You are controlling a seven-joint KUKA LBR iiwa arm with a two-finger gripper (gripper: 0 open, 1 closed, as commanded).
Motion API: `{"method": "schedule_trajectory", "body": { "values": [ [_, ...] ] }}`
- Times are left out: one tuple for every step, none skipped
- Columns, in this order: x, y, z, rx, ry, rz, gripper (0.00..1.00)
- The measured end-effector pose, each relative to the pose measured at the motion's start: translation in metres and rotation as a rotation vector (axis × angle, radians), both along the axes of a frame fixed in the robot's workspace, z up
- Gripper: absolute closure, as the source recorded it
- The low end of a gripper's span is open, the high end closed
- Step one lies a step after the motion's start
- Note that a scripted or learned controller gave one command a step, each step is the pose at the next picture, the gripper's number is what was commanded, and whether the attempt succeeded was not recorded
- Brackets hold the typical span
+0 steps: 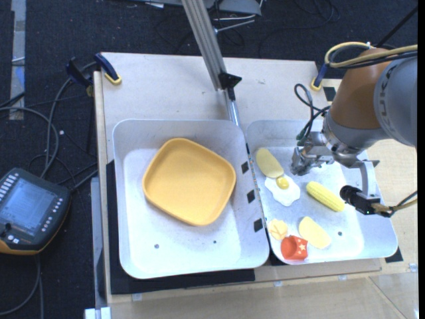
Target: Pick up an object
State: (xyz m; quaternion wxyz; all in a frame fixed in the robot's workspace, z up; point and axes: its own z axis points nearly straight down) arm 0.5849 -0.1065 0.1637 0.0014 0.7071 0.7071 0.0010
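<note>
Bench point(166, 85) carrying two white bins side by side. We log the left bin point(126, 178) with one yellow square plate point(190, 180) lying flat near its middle, leaning a little toward the bin's far edge.

The right bin point(378, 234) holds the small toy foods. We count a pale yellow oval piece point(269, 162) near the far left corner, a fried egg point(283, 189) just beside it toward the near side, a corn cob point(325, 196) about the middle, a second pale oval piece point(314, 232) toward the near edge, a small yellow crinkled piece point(277, 229) by the left wall, and a red piece point(294, 247) at the near left corner.

The arm's gripper point(304, 159) hangs low over the far half of the right bin, between the far oval piece and the corn cob. From this angle we cannot tell how its fingers stand (the wrist body covers them), and we see nothing caught in them.

As for progress, we judge the pick not yet made: every item lies on a bin floor, none lifted. The gripper is near several candidates, the fried egg and the far oval piece closest. Left to do: settle on one item, close on it, raise it clear of the bin.
</note>
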Motion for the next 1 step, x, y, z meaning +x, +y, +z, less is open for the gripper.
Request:
{"method": "schedule_trajectory", "body": {
  "values": [
    [0.0022,0.0016,0.0627,0.0,-0.003,0.001,1.0]
  ]
}}
